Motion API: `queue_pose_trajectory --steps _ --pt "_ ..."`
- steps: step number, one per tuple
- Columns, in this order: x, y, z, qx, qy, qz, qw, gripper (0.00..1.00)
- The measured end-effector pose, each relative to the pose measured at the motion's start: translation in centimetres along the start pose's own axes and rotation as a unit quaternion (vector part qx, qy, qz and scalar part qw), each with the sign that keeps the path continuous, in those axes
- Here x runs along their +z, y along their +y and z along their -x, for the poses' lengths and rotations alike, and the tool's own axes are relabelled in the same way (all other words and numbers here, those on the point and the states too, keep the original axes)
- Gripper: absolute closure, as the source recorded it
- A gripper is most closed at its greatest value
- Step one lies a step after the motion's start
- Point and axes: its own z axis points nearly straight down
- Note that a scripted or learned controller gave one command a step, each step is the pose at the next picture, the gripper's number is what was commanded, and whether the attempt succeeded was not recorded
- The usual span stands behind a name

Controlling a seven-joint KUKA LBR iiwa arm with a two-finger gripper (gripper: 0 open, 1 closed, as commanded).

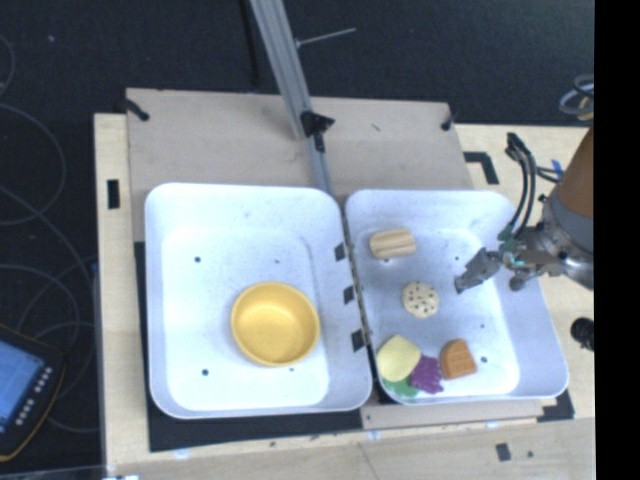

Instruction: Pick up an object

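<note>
just above the right bin (520,358), gripper (478,271) near a cookie (420,299)

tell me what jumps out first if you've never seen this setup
The yellow bowl stands out most, sitting alone in the left bin. Next comes the cluster of small food-like items in the right bin: a tan roll near the top, a speckled cookie in the middle, and yellow, purple and orange pieces at the front edge. The gripper hangs over the right bin, beside the cookie.
</note>
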Motion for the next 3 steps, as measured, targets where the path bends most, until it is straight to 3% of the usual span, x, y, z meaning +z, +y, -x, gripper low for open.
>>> queue_pose_trajectory --steps 1,3 --pt "0.0 0.0 0.0 0.001 0.000 0.000 1.0000 0.00" --pt "11.2 0.6 -0.4 0.002 -0.001 -0.003 1.0000 0.00"
